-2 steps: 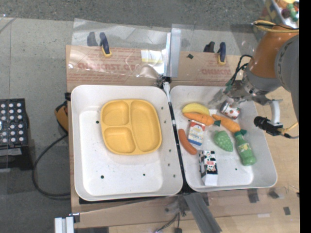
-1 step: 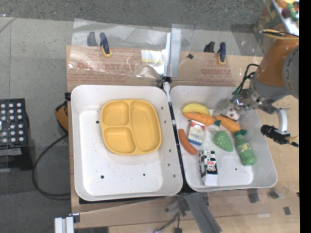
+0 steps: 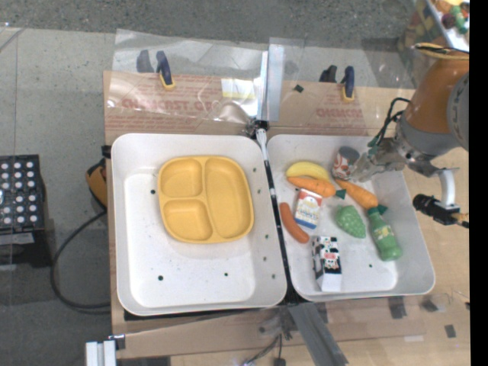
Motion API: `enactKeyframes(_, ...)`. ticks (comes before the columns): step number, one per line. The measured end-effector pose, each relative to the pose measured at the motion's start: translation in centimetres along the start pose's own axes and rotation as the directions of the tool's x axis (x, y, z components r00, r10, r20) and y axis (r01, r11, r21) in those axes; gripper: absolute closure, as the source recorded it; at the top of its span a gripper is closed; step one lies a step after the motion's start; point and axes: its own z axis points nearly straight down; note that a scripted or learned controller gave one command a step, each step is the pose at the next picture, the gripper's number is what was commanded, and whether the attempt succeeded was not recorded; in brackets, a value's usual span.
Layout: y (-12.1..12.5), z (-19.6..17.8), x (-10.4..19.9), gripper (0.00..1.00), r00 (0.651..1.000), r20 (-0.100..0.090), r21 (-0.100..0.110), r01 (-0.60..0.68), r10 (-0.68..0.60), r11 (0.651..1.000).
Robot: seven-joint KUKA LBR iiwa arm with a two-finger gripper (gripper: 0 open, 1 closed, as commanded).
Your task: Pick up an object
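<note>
Gripper [image 3: 364,166] low over right bin [image 3: 412,284], far end; finger state: you cannot tell. Can [image 3: 345,161] touching or just beside tip, carrots [image 3: 358,192] directly below. Likely descending for pick. Your candidates cluster here; yellow tray [image 3: 206,198] well apart.

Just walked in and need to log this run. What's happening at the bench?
The arm reaches in from the right, its gripper low over the right bin, beside a small can and a carrot. Also there: banana, milk carton, green bottle. Nothing visibly lifted. The left bin holds a yellow divided plate.
</note>
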Motion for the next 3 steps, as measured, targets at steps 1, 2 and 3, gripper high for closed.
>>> enactKeyframes(1, 0.0, 0.0, 0.0, 0.0, 1.0, 0.0, 0.0, 0.0, 0.0, 1.0)
enactKeyframes(2, -3.9, 3.4, 4.0, 0.0, 0.99, -0.018, 0.036, 0.141, -0.141, 0.989)
enactKeyframes(3, -3.9, 2.5, 3.9, 1.0, 0.99, -0.019, 0.034, 0.138, -0.137, 0.99)
